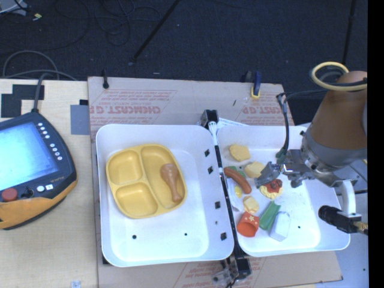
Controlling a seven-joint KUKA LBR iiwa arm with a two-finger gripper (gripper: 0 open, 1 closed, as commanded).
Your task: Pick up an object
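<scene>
A yellow divided tray (129,179) is sitting in the left bin (120,245), carrying a toy drumstick (172,182) in its long compartment at 3 o'clock. The right bin (312,236) is holding a cluster of play food: a sausage (237,177), yellow pieces (240,153), a red cup (248,225) and a green vegetable (269,215). The gripper (271,174) is hovering over the cluster's 3 o'clock side, its finger spread impossible to tell.

One fixed camera looks down at a slant from above the tabletop (48,101), far enough to take in both shallow white plastic bins (114,245), with dark floor beyond them.
</scene>
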